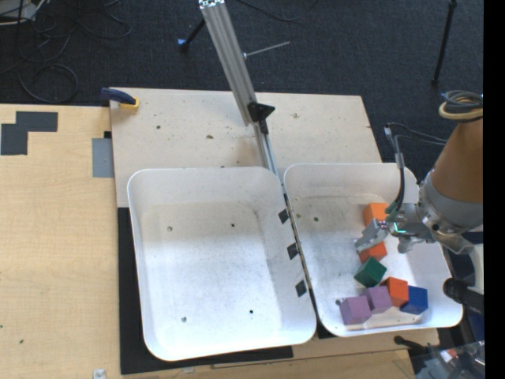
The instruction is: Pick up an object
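Observation:
My gripper (389, 235) hangs low over the right bin (339, 181), reaching in from the right, open, with its two grey fingers spread. One finger (370, 237) rests just above a red-orange block (374, 252). An orange block (376, 211) lies just behind the gripper. Nothing shows between the fingers. Nearer the front sit a green block (370, 273), another orange-red block (398, 290), a blue block (417, 299) and two purple blocks (379, 297) (355, 309).
The left bin (142, 212) adjoins the right one along a shared rim with black clips (291, 250). A slanted aluminium bar (233, 61) stands behind the bins. A pale flat piece (392, 318) lies at the right bin's front wall.

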### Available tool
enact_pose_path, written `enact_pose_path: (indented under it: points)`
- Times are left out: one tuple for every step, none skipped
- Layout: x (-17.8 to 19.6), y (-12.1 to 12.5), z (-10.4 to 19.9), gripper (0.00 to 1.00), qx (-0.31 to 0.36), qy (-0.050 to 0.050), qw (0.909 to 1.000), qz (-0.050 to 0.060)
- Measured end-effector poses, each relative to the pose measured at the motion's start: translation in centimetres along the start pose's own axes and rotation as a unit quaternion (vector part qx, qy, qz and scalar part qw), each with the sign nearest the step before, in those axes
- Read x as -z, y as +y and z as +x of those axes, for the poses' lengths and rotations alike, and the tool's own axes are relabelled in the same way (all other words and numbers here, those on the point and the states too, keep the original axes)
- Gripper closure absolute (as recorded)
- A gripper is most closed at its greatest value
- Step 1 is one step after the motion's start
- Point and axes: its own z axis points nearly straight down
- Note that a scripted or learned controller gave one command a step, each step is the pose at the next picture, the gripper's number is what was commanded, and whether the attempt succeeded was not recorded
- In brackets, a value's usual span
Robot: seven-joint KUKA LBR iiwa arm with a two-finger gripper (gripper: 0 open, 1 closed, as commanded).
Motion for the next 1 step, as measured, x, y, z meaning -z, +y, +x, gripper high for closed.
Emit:
enact_pose_path:
  points:
    - [0.20,0.06,-0.14,0.00,-0.002,-0.001,1.0000,-0.003]
